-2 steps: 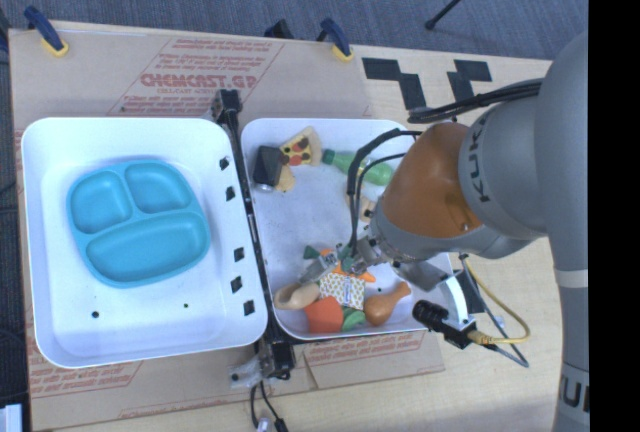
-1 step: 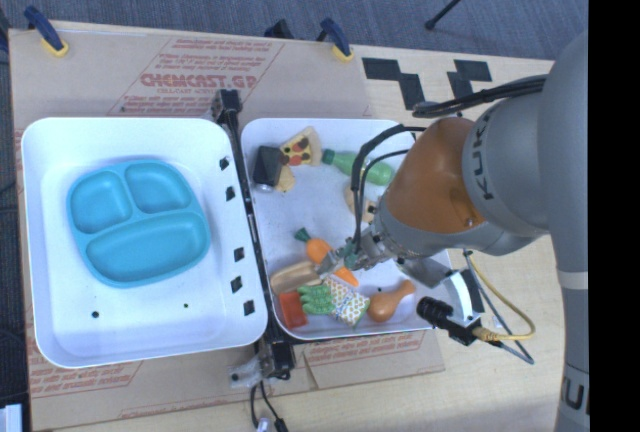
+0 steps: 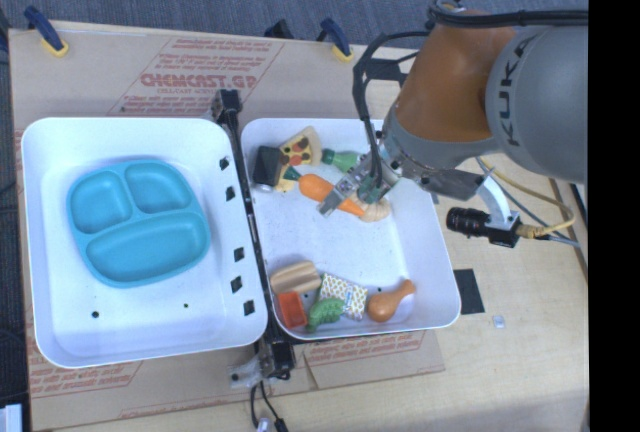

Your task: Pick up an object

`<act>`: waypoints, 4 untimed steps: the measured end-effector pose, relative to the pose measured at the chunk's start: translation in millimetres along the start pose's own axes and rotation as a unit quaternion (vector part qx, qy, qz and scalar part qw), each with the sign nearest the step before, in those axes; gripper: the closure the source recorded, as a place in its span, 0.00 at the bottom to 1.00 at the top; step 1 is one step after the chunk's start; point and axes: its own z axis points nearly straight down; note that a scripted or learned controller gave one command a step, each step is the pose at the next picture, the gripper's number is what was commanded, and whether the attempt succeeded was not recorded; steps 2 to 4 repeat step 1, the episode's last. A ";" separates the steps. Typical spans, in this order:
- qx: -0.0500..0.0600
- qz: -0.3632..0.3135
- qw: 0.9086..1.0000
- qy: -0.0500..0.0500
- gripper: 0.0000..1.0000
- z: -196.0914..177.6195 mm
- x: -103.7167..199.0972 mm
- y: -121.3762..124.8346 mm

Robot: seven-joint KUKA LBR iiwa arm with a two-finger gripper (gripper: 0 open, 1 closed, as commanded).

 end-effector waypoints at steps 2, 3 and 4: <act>0.001 -0.077 0.997 0.002 1.00 7.5 32.3 -20.1; 0.001 -0.077 0.997 0.002 1.00 7.5 32.3 -20.1; 0.001 -0.077 0.997 0.002 1.00 7.5 32.3 -20.1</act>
